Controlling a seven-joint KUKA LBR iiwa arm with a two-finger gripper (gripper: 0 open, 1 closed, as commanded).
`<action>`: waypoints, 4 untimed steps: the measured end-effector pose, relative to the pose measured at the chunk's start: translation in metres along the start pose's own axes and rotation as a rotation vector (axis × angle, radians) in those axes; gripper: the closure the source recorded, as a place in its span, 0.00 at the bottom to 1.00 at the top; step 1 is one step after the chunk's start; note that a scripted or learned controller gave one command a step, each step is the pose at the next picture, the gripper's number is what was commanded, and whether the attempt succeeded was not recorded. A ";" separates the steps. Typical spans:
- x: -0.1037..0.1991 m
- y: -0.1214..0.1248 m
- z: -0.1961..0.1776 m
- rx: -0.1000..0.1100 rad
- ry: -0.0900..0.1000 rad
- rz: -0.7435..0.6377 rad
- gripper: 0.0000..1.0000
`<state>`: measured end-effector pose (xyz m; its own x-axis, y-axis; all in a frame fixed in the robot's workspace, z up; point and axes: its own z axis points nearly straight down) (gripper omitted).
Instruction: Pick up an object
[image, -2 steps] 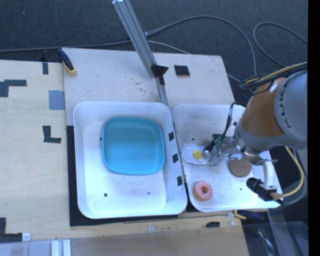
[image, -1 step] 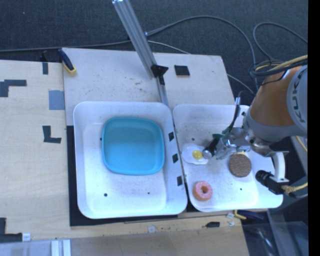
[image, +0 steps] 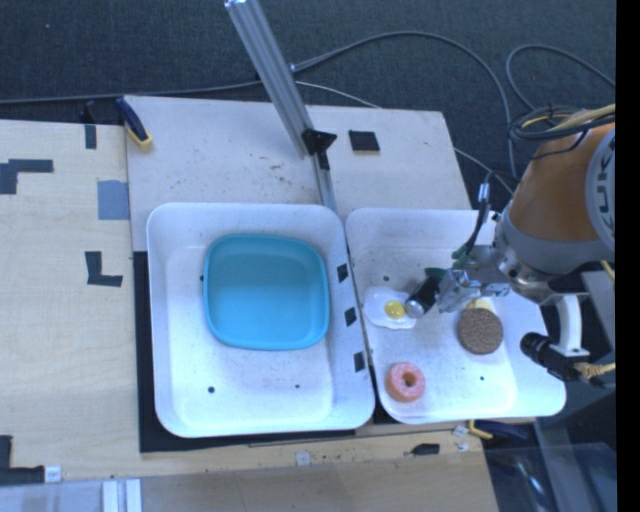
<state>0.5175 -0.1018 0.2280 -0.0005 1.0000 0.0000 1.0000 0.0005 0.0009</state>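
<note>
From my seat I see the arm (image: 560, 200) reaching in over the right bin (image: 440, 235), its gripper (image: 425, 297) low at the bin floor, just beside the fried-egg toy (image: 390, 309); I cannot tell whether the fingers are spread or closed, as the dark tip is too small to read. A brown round cookie (image: 481, 330) lies just right of the gripper, a pink donut (image: 405, 382) sits near the front wall, and a blue plate (image: 266, 291) rests in the left bin (image: 170, 330).
</note>
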 end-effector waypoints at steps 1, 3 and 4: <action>0.039 0.021 -0.002 0.002 0.001 -0.003 1.00; 0.112 0.076 -0.005 0.002 0.000 -0.003 1.00; 0.152 0.098 -0.004 0.002 0.000 -0.003 1.00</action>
<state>0.6150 0.0498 0.2318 -0.0035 1.0000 0.0003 1.0000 0.0035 -0.0009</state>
